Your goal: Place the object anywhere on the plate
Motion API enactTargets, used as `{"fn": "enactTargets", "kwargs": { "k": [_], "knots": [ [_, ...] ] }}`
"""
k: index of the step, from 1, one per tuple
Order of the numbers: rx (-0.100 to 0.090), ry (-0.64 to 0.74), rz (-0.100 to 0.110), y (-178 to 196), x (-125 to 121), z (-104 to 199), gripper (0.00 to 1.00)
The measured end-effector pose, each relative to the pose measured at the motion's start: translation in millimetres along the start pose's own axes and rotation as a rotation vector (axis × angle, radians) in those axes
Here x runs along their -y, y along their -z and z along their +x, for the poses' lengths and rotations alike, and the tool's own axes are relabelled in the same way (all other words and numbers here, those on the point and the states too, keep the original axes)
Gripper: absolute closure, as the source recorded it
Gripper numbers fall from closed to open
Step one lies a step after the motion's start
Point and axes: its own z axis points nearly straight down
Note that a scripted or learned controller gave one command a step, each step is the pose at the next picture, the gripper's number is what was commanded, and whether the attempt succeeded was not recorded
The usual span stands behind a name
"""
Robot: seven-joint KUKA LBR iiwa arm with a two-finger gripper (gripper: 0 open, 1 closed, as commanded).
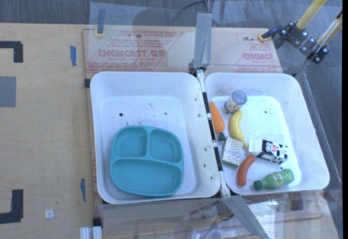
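Note:
A teal plate [145, 160] with three compartments lies in the front of the left bin [142, 81], and nothing rests on it. The right bin [308, 108] holds several toy foods: an orange carrot [217, 117] against the left wall, a yellow banana [237, 124], a small tin with a grey lid [236, 100], a speckled cracker-like square [232, 151], a red sausage [245, 170], a green bottle [274, 179] lying on its side, and a black-and-white carton [270, 149].
A yellow-handled clamp stand [312, 12] rises at the top right past the right bin. A grey bar [203, 39] stands behind the seam between the bins. The wooden bench [43, 123] stretches left, with a clear sheet behind the bins.

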Motion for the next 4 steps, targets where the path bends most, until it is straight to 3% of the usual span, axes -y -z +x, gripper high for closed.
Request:
{"fn": "enactTargets", "kwargs": {
  "k": [1,2,3,4],
  "knots": [
    [0.0,0.0,0.0,0.0,0.1,0.0,0.0],
    [0.011,-0.003,0.0,12.4,1.0,-1.7,1.0],
    [-0.003,0.344,-0.002,0.1,10.8,-3.1,1.0],
    [0.0,0.735,-0.002,0.0,8.1,-9.0,1.0]
  ]
}}
